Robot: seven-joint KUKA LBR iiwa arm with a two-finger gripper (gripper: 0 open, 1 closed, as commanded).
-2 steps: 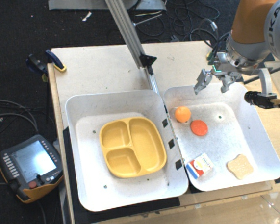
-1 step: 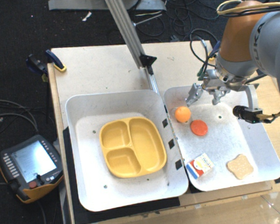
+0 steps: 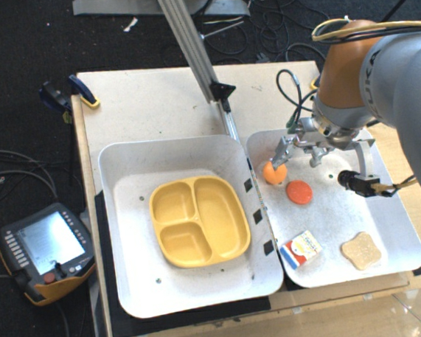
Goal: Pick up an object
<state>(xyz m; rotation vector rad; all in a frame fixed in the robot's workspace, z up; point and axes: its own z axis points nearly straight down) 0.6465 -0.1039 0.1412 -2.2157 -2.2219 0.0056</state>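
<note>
So here's where I'm at: I'm reaching in from the right, orange band and all, with my gripper [image 3: 296, 153] hanging over the far-left part of the right bin [image 3: 393, 217]. The jaws are spread apart, not clenched on anything. One finger comes down right at the orange ball [image 3: 273, 173], touching or just about touching its top; I honestly can't tell which from this angle. The other finger sits further right with nothing between the two but bare bin floor.

The ball is in the far-left corner of that right bin, close to the wall shared with the other bin. Just beside it, a bit nearer and to the right, is a flat red disc [image 3: 299, 192], apart from the ball by a small gap. Down at the near edge there's a small carton [image 3: 301, 249] with red, blue and white print, lying flat and tilted, and to its right a piece of toast [image 3: 361, 251], also flat. Those two are well apart from the ball and disc.

The left bin [image 3: 122, 209] holds a yellow divided plate [image 3: 199, 221] with three compartments, sitting about in the middle.

Both bins rest on the pale surface [image 3: 152, 103], and a slanted metal pole [image 3: 192, 43] runs up from between the bins toward the far side.
</note>
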